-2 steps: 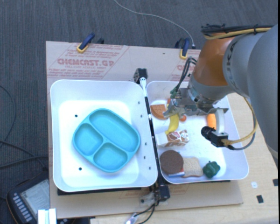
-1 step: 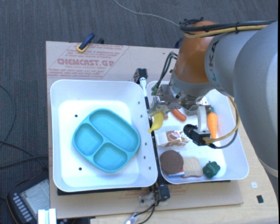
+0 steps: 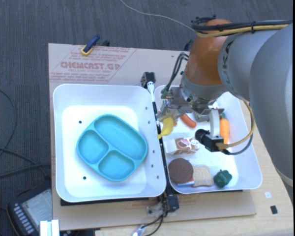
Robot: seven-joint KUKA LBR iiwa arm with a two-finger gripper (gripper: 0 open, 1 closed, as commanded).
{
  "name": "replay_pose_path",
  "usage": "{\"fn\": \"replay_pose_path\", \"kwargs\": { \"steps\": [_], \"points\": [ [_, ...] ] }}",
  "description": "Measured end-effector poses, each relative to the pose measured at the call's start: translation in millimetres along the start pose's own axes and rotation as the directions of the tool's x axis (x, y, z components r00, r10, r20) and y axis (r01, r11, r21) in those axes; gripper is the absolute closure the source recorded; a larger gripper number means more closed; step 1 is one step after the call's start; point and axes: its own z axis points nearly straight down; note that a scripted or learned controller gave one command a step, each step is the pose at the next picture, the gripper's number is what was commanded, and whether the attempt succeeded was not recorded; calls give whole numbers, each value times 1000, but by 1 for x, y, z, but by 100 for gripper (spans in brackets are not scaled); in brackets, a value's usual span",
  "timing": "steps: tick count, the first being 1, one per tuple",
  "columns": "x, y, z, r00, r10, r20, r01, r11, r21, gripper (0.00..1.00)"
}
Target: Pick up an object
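Carpet, dark grey, surrounds a brown board printed with red lettering, which bears two white bins: the left bin holds a blue divided plate, the right bin toy food (a yellow piece, carrot, wrapped snack, brown cookie, green pepper). The arm's bulk covers much of the right bin, and the gripper sits low among the food near the yellow piece. Whether its fingers are spread or closed, I cannot tell.
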Motion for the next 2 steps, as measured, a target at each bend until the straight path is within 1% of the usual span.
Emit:
{"fn": "replay_pose_path", "kwargs": {
  "steps": [1,2],
  "points": [
    [0,0,-9,1000,0,1,0,1000,1,100],
    [53,-69,-63,1000,1,-2,-1,1000,-1,100]
  ]
}}
